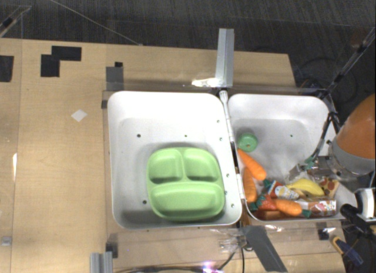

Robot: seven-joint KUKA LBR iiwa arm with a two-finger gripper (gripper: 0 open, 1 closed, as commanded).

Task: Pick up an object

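Tool (320, 169) hangs over right bin (276, 116), grip state cannot be told; yellow banana (308, 188) lies just below and slightly left of it, long axis roughly left-right, among the toy clutter.

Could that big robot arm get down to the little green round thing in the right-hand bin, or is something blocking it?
Probably yes. The small green round object lies by itself on bare floor of the right bin, apart from the pile of carrots and the banana. It sits near the divider wall, which could crowd the approach.
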